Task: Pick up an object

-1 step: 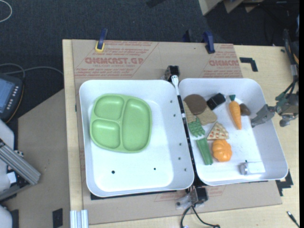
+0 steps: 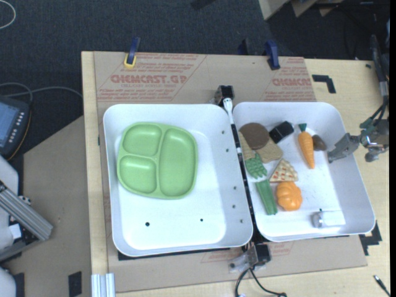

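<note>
You are at the approach step: the jaws (image 2: pixel 346 146), perhaps spread though I cannot tell, hang just right of the carrot (image 2: pixel 306 148); next, lower onto it.

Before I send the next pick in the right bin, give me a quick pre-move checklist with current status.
1. Pincer position: over the right bin's right rim, level with the carrot - ok.
2. Pincer carrying nothing: cannot tell.
3. Targets available: carrot, orange fruit, pizza slice, green pieces, brown round piece, black block - ok.
4. Carrot isolated enough to grasp: open floor on both long sides, small brown piece close by - ok.
5. Left cluster separated: pieces touch and overlap - not ok.
6. Left bin holds the green divided plate - ok.
</note>
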`<state>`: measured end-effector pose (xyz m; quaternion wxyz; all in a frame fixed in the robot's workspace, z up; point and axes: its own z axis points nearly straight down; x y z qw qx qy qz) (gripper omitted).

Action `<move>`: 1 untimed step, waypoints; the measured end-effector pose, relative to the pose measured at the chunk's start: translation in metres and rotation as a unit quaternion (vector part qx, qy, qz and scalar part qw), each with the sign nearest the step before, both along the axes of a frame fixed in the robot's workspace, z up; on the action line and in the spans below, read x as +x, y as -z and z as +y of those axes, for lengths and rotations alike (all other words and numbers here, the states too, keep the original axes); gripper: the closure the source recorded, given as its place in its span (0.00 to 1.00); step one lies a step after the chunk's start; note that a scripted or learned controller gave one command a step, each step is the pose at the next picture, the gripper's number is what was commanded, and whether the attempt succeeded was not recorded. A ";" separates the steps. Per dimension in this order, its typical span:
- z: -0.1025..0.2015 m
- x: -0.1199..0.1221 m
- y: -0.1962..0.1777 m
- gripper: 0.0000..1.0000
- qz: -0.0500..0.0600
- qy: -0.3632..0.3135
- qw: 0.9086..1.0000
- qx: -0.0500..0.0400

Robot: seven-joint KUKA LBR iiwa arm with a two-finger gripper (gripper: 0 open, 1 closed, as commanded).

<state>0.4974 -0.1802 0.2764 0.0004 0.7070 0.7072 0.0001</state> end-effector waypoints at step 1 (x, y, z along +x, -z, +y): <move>-0.008 0.002 0.058 0.00 0.004 0.001 1.000 0.001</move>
